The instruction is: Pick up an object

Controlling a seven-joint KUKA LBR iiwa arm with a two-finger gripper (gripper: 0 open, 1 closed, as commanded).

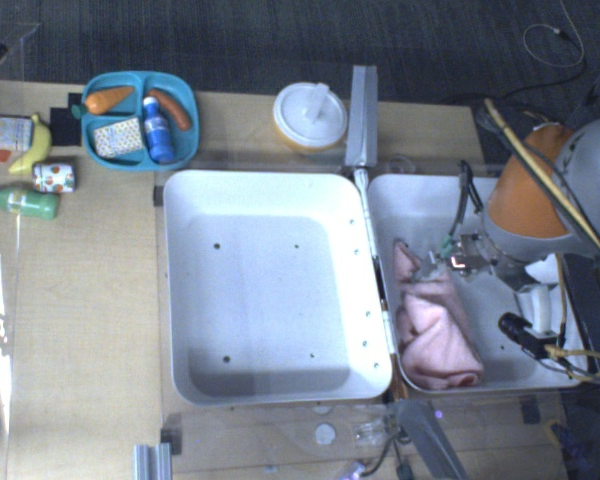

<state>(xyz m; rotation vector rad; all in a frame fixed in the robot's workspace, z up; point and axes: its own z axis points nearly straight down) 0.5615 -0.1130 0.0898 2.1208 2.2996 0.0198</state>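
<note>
A crumpled pink cloth lies along the left side of the right white bin, from its middle down to its front wall. My gripper hangs low over the cloth's upper end, right at its top edge. The grey arm with its orange band reaches in from the right above the bin. Whether anything is gripped is not visible from this angle.
The left white bin sits beside the right one. Behind it stand a blue divided tray with toy food and a white lidded cup. A banana, a can and a green bottle lie at far left.
</note>
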